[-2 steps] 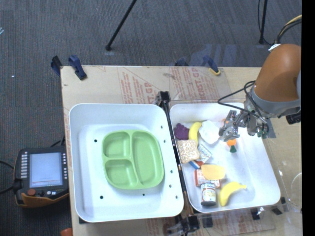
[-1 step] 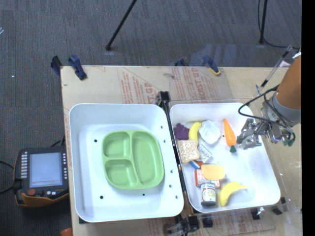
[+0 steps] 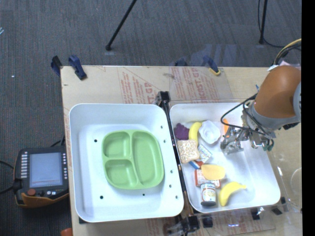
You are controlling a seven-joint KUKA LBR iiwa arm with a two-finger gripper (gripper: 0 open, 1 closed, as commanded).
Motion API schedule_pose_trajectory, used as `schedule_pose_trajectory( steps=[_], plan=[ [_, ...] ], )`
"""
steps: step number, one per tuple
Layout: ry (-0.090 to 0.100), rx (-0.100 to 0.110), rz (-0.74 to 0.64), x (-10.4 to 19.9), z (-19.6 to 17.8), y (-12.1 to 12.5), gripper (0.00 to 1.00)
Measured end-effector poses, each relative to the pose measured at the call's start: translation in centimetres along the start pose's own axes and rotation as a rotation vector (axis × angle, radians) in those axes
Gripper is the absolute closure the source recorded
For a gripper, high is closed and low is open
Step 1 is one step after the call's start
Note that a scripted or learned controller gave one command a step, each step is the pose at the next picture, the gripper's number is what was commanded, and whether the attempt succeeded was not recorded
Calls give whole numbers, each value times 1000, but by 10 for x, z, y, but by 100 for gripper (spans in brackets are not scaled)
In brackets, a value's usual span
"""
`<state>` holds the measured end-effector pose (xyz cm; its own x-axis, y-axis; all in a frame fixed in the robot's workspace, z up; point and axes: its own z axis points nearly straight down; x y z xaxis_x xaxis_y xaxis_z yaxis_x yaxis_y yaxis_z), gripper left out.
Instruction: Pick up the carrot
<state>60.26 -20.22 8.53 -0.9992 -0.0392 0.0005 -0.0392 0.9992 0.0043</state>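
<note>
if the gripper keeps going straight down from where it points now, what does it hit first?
Most likely bare floor of the right bin: the gripper points down at an open patch right of the white object. A sliver of orange lies just left. Depth is unclear.

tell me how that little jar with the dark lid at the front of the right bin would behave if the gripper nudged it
The jar looks rigid and stands upright, so a push high up would probably tip it. Being round, it might then roll toward the banana close beside it.
</note>
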Motion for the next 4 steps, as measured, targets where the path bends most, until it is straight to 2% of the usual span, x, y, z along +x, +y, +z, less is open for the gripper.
schedule_pose_trajectory(
  steps=[1,2,3,4],
  plan=[
    [-4,2,0,-1,-3,-1,0],
    [-9,1,0,-3,-14,0,100],
    [-11,5,342,16,-117,-3,100],
    [-2,1,-77,8,-2,28,100]
  ],
)
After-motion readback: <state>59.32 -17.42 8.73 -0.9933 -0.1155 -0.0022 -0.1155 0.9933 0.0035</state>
